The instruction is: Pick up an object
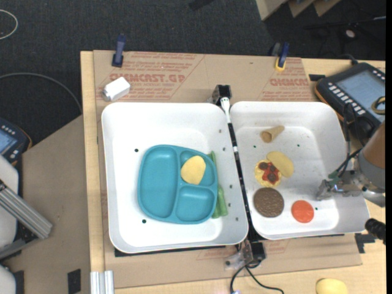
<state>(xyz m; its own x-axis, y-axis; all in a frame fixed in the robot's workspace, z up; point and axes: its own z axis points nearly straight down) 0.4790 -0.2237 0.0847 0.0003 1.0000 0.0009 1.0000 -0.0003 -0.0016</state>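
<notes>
Sitting in the left bin (pixel 122 164), a blue tray (pixel 165 185) carried a yellow piece (pixel 193 170). The right bin (pixel 306 118) held a brown cone (pixel 272 133), pizza slice (pixel 269 173), brown disc (pixel 268 201) and orange disc (pixel 302 211). The claw (pixel 331 187) hovered beside the orange disc; its opening could not be told.

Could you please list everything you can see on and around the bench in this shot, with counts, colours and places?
Left bin: one, white, left half of bench.
Right bin: one, white, right half.
Divided tray: one, teal, in left bin.
Yellow item: one, in the tray's upper right compartment.
Green piece: one, along the tray's right edge.
Brown disc: one, right bin, near front.
Orange-red round item: one, right of the disc.
Red and yellow piece: one, right bin centre.
Tan cone: one, right bin, rear.
Clamps: two, blue, bench rear edge.
Gripper: one, grey, right bin's right side.
</notes>
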